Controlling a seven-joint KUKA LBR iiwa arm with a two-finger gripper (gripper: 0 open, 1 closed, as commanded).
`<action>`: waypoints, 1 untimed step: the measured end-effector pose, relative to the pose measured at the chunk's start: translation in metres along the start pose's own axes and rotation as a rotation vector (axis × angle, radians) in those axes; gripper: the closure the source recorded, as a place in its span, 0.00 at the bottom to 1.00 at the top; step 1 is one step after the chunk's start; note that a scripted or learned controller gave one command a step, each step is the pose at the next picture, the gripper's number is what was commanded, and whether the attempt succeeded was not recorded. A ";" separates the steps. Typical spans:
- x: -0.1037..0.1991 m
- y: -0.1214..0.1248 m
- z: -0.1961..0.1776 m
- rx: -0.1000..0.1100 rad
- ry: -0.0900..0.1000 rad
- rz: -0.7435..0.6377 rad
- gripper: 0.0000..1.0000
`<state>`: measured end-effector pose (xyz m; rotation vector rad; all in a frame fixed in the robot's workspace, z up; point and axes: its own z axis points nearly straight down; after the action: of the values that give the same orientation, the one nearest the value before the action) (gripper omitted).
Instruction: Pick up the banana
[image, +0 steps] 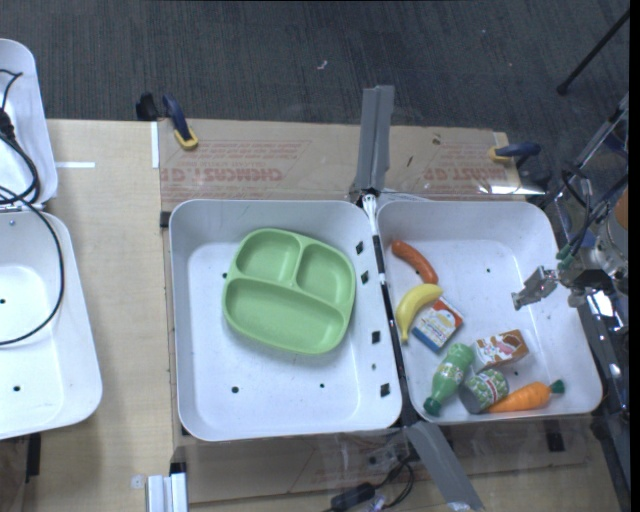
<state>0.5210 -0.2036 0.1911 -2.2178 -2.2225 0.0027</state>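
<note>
- Nearest to us, along the front of the right bin (470, 215), we've got a carrot (522, 398) lying on its side, a green can (485, 389) touching its left end, and a green bottle (447, 378) tipped over just beside that.
- Just behind those we see a small brown-and-white carton (501, 349), touching the can.
- Moving up, there's a little white box (436, 326) with red and blue print, and the banana (415, 306) is right against its upper left corner.
- We find the banana near the right bin's left wall, curving from upper right down to lower left, lying flat on the bin floor with nothing gripping it.
- Over at the right bin's right side, we spot the gripper (540, 287), well apart from the banana and hanging over bare bin floor; whether it's spread or clenched we can't tell from here.
- In the left bin (200, 330) we have a green divided plate (291, 291), sitting toward the centre.
- Further back, an orange sausage-like piece (414, 260) lies behind the banana, close but apart.
- At the far end we see cardboard (260, 165) under both bins, with a blue clamp (180, 125) at its left corner.
</note>
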 end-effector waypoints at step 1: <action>0.092 -0.020 0.077 -0.022 -0.005 -0.099 0.00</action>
<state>0.5002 -0.1113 0.1140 -2.1181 -2.3434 -0.0171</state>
